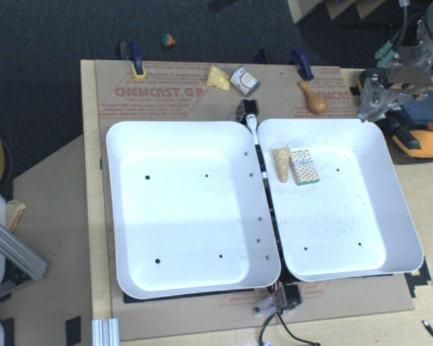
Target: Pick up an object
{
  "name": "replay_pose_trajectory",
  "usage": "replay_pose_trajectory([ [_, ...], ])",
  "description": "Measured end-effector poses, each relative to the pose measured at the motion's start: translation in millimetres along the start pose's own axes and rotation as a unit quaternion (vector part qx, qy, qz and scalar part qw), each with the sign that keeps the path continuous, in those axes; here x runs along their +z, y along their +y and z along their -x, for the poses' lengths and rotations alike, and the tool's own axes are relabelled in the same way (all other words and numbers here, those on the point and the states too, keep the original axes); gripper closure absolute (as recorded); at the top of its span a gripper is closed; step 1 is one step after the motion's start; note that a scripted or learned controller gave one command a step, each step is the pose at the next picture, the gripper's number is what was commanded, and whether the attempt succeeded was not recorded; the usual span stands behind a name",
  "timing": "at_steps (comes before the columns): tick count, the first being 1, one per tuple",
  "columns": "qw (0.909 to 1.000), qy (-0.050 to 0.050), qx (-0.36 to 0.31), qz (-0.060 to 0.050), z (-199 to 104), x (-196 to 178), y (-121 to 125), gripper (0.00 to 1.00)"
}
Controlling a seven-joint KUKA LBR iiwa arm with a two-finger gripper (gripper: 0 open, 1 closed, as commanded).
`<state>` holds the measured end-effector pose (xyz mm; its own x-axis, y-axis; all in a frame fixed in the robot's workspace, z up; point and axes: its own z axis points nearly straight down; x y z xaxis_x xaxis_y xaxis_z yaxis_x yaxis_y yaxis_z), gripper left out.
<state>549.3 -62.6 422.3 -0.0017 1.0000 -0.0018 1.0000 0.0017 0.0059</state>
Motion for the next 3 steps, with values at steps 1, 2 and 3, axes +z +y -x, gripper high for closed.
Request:
replay_pose_trajectory([
  [1, 1.0000, 0.002, 0.000, -0.006, -38, 29, -55, 1.00],
  [2, 1.0000, 0.002, -0.002, 0.008, -73, -123, -69, 1.00],
  [3, 1.0000, 0.000, 0.001, -0.001, -64, -111, 33, 1.00],
])
